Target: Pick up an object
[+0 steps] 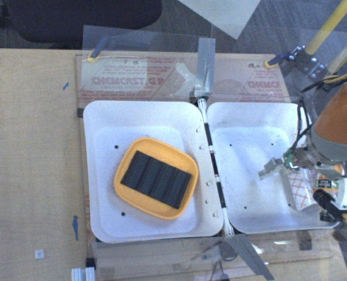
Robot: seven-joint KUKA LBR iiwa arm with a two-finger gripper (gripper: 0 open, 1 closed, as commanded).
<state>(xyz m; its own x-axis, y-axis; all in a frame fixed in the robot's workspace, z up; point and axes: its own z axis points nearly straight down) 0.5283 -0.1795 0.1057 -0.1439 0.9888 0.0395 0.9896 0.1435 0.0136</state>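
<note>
- Only clear pick candidate: yellow tray (156, 178) with a dark ribbed insert (157, 180), lying flat and rotated in the left bin (103, 122), toward that bin's near edge, roughly centred between its left and right walls.
- Tray is untouched; nothing of the arm is near it.
- Right bin (243, 127): a white item with a red lattice print (299, 191) sits against the right wall near the near-right corner, partly hidden under the wrist hardware. Cannot tell what it is or whether it is a loose object.
- Gripper (272, 167) hangs low over the right bin, at its right side about midway along that wall; a grey finger-like part points left toward the bin's middle.
- Tool state: cannot tell whether it is spread or closed from this angle. Nothing visibly sits in it.
- Arm (337, 124), orange band visible, comes in over the right bin's right edge.
- Progress, as a judgement: pick not done. No object lifted, nothing visibly grasped.
- Left to do: settle on a target, close on it, lift clear of the bin floor. The tray would need a move across the divider between the bins; the printed item is just beside the tool.
</note>
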